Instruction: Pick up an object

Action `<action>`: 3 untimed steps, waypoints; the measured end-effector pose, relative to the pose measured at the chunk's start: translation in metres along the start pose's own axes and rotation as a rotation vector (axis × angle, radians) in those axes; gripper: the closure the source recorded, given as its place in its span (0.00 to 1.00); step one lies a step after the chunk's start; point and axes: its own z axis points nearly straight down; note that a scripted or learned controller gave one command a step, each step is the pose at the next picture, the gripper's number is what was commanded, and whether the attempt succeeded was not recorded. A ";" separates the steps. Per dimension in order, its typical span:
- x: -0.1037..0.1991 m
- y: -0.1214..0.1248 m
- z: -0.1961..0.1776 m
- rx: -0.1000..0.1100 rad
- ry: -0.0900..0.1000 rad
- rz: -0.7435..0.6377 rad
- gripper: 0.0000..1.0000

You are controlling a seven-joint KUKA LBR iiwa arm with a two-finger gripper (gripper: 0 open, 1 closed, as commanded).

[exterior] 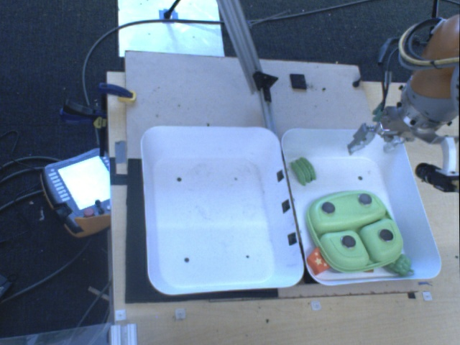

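The gripper (365,138) is being seen at the upper right, over the top edge of the right bin (424,214). Its two grey fingers (357,139) are being shown pointing left and downward, but how far they are being held apart cannot be told at this size and angle. Nothing is being seen between them, and no object is being touched by them.

Two white bins are being shown side by side, touching along their inner walls. In the left bin (208,207) no loose object is being made out.

Four objects are being counted in the right bin. One large green moulded toy (353,230), made up of three rounded lobes with a dark dot on each, is lying in the lower half of the bin. One small green ridged piece (302,169) is lying near the bin's upper left corner, well apart from the gripper. One small orange-red item (316,261) is being partly covered by the lower left edge of the large toy. One small green knobbly item (402,266) is lying at the lower right corner, just beside the large toy.

One handheld controller (77,189) with a lit screen is lying off the bench at the left.
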 end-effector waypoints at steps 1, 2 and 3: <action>-0.005 -0.001 0.042 0.000 -0.001 0.005 0.00; -0.005 0.001 0.029 -0.006 -0.002 0.003 1.00; -0.013 0.004 -0.020 -0.007 -0.001 0.005 1.00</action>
